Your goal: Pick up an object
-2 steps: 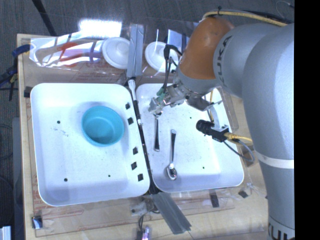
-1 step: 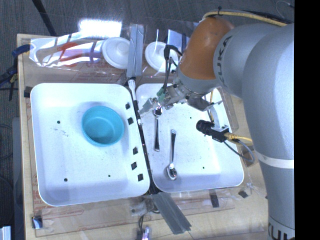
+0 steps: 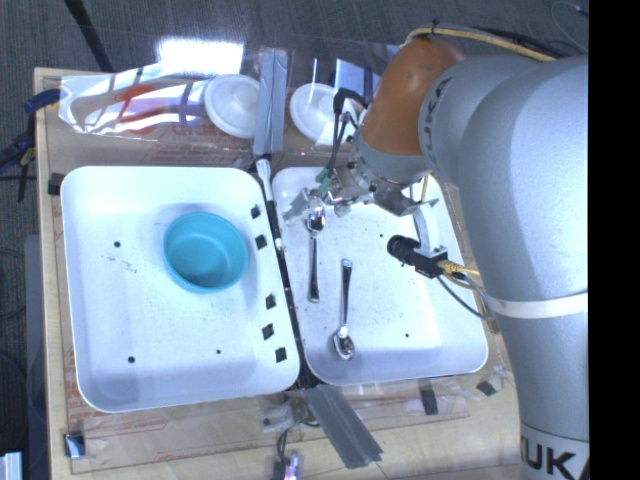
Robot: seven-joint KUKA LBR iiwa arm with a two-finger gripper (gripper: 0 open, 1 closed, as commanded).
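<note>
My own wrist and orange band (image 3: 415, 93) cover the right bin's (image 3: 400, 363) far corner, and my gripper (image 3: 322, 200) sits in a tangle of glare (whether it is parted or closed, I cannot make out). My arm's grey bulk (image 3: 530, 188) runs off the frame's top and bottom.

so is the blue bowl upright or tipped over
Upright: the blue bowl sits in the left bin, its open mouth facing up and its inside showing.
</note>
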